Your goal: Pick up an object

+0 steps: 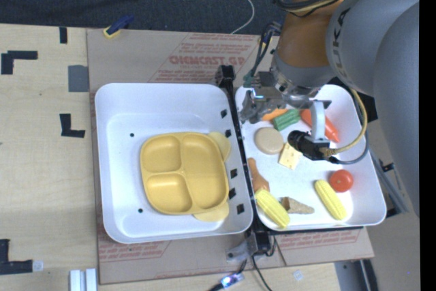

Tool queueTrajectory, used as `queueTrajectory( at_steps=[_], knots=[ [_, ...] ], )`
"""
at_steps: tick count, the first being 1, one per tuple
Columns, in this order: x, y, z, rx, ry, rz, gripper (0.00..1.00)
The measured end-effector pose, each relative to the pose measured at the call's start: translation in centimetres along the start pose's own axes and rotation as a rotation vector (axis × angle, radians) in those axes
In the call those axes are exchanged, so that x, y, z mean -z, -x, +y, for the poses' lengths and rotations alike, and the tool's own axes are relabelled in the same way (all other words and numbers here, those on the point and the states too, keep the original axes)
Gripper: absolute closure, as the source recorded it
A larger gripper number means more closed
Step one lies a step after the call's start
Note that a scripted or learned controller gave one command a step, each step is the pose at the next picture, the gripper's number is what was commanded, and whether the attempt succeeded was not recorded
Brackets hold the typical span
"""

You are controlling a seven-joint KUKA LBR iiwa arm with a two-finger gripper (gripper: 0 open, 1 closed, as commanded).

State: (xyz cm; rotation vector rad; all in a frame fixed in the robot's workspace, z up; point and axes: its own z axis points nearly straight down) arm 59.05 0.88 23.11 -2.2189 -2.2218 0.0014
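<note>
My claw (253,100) hovers at the right bin's (371,215) far left corner, grip unreadable; crowded toy food (270,140) risks a missed grasp

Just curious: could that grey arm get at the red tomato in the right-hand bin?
Probably yes. The tomato lies uncovered in the right bin, apart from the corn cob, and the arm already reaches over that bin.

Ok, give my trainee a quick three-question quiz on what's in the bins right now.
1. True or false: the yellow divided tray lies in the right bin.
2. Which item lies nearest the right bin's front-right corner: A) tomato B) corn cob C) cheese wedge?
3. Fill in: the arm's gripper hovers over the ___ bin.

Key: 1 false; 2 B; 3 right.
</note>
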Motion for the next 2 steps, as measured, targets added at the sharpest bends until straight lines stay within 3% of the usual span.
queueTrajectory(
  at_steps=[2],
  knots=[
    [-1.33, -0.45, -0.71, 0.000, -0.001, 0.000, 1.00]
  ],
)
